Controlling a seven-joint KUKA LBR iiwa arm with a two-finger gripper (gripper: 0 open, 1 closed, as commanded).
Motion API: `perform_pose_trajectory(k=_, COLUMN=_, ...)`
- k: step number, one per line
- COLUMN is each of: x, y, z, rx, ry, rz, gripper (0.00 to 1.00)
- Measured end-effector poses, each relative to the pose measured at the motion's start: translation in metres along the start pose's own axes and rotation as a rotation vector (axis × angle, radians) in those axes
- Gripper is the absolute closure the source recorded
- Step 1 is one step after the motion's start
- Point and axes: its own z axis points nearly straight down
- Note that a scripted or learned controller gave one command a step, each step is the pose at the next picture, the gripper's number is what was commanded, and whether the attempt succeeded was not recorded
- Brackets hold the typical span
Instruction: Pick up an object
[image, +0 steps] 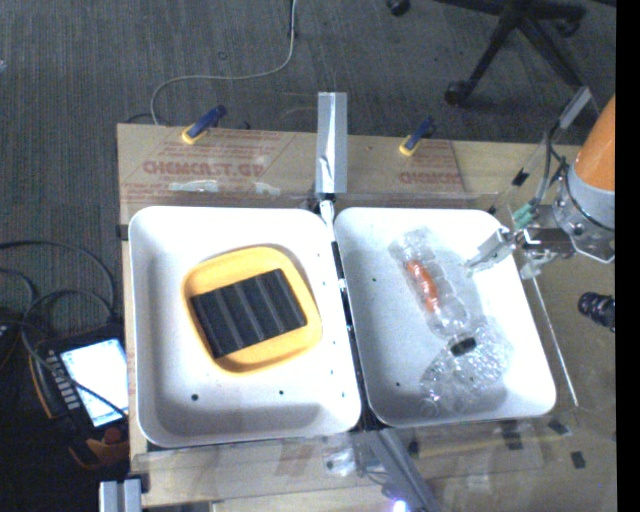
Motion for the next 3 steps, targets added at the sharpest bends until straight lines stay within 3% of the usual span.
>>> perform_pose_trajectory(k=1, x=0.021, y=0.058, z=0.178, rx=-0.002, ry=0.0, rz=-0.154, gripper=0.0)
perform_pose_trajectory(k=2, x=0.028, y=0.094, z=0.18, rx=-0.003, ry=-0.002, rz=-0.34, gripper=0.0)
perform_pose_trajectory(k=3, x=0.029, y=0.095, z=0.17, rx=-0.006, ry=0.0, rz=-0.339, gripper=1.0)
